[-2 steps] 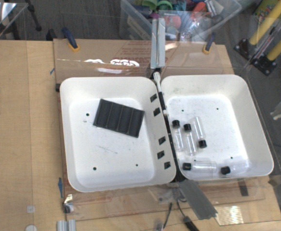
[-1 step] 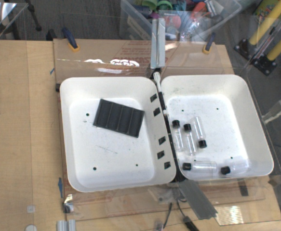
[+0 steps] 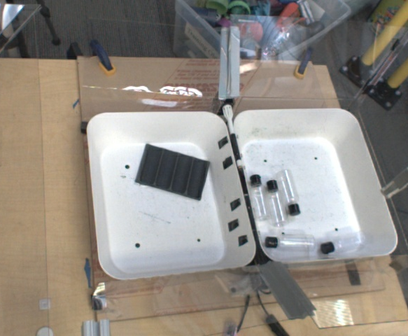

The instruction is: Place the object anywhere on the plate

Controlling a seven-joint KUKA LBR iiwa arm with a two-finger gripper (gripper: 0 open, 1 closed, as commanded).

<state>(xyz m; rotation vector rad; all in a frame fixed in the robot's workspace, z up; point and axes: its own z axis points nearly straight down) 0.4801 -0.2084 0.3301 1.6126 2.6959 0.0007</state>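
Checker: Progress on the task, how was it judged?

Recorder: Nothing was counted as done. The plate (image 3: 173, 171), a dark ribbed slab, was noted lying flat in the left bin (image 3: 162, 240), slightly askew, with nothing seen resting on it.

Checker: And the object to be placed?

Recorder: Several clear vials (image 3: 278, 208) with black caps were logged in the right bin (image 3: 315, 145), scattered over its near left part, some touching. One more (image 3: 296, 243) was recorded lying crosswise near the front rim. Which of them was meant could not be told. All were well apart from the plate, with the wall between the bins in the way.

Checker: What was left, then?

Recorder: The whole job, by estimate: a vial to be picked, carried across the divide and set down on the slab.

Checker: The arm's pose, and the gripper?

Recorder: No pose could be recorded from this view. Whether the gripper was spread or pressed together could not be told; nothing was taken as held.
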